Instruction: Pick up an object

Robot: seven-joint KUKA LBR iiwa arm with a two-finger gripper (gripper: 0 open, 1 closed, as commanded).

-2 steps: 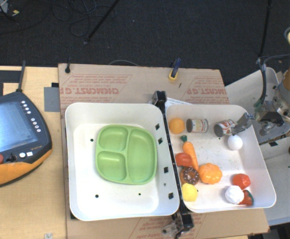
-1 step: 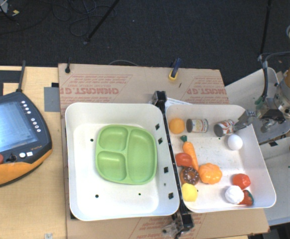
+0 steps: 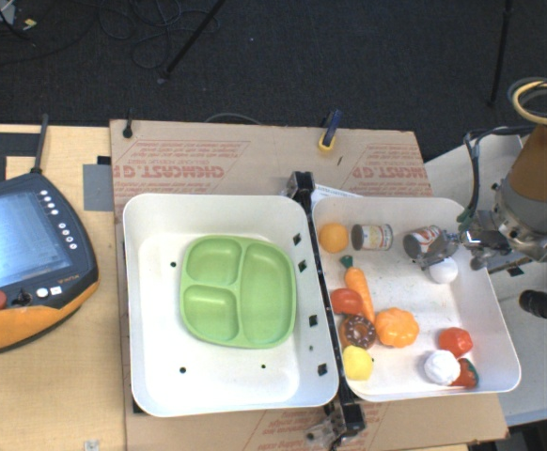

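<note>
Two white bins sit side by side on the bench, the left bin (image 3: 151, 252) holding a green divided plate (image 3: 238, 290) and the right bin (image 3: 499, 346) a scatter of toy food, as the claw (image 3: 452, 242) reaches in over that bin's far right edge. Whether the claw is apart or together cannot be told from this slant, and nothing is seen caught in it. Just beside it lie a small silver can (image 3: 422, 242) and a white ball (image 3: 443, 272), the likeliest targets; a second labelled can (image 3: 374, 237), an orange ball (image 3: 333, 238), a carrot (image 3: 358, 287), a chocolate doughnut (image 3: 357, 331), a lemon (image 3: 357, 363) and an orange pumpkin (image 3: 397, 327) lie toward the bin's left edge. The approach appears to be in hand, with no lift begun; the next move likely calls for settling squarely over one item. Cardboard (image 3: 217, 163) under the bins carries red print, upside down and not surely readable. A control pendant (image 3: 24, 252) rests at the bench's left edge.
</note>
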